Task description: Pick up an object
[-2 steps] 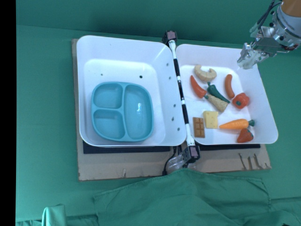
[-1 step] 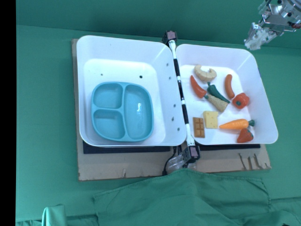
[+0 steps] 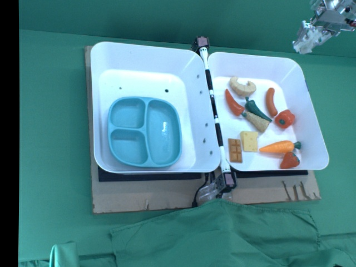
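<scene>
We see a green cloth-covered bench (image 3: 50, 121) carrying a flat brown cardboard sheet (image 3: 144, 202), on which two shallow white plastic bins sit side by side. A crumpled fold of green fabric (image 3: 222, 232) covers the near edge of the cardboard.

The left white bin (image 3: 147, 57) holds a light blue three-compartment plastic plate (image 3: 144, 131), lying flat in its near-left part.

The right white bin (image 3: 289, 68) holds the toy food items, all apart from the gripper: a long orange carrot with a green top (image 3: 277, 147) near the front, a red chilli pepper (image 3: 233, 102), a reddish sausage (image 3: 270, 101), a tan curled shrimp-like piece (image 3: 243, 85), a beige cone with a dark green stalk (image 3: 257, 119) (its identity is hard to make out), a small red bell pepper (image 3: 285, 119), a red strawberry (image 3: 290, 160) by the front-right corner, a yellow cheese wedge (image 3: 250, 141) and a brown chocolate-like bar (image 3: 235, 150).

The metallic two-finger gripper (image 3: 305, 42) hangs at the upper right, beyond the right bin's far corner, partly cut off by the frame. We cannot tell whether it is spread or closed; nothing is visible in it.
</scene>
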Available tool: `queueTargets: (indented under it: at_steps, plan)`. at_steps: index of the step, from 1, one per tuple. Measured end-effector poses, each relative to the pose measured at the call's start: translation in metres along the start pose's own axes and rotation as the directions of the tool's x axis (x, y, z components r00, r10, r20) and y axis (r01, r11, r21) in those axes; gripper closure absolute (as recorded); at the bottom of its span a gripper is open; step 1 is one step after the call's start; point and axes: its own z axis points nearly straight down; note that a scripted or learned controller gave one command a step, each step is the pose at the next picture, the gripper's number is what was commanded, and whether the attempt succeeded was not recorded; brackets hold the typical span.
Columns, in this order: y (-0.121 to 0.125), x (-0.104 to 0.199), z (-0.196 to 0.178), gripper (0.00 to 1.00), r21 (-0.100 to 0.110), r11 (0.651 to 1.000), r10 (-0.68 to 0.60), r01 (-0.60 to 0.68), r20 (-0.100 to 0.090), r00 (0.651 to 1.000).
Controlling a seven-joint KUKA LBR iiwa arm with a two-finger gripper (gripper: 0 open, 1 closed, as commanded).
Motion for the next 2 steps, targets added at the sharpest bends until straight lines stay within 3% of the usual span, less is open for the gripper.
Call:
queueTargets:
  at_steps: [2]
  plan:
    - [0.013,-0.012,-0.009,1.0,0.002,1.0,0.0,0.0,0.0,1.0]
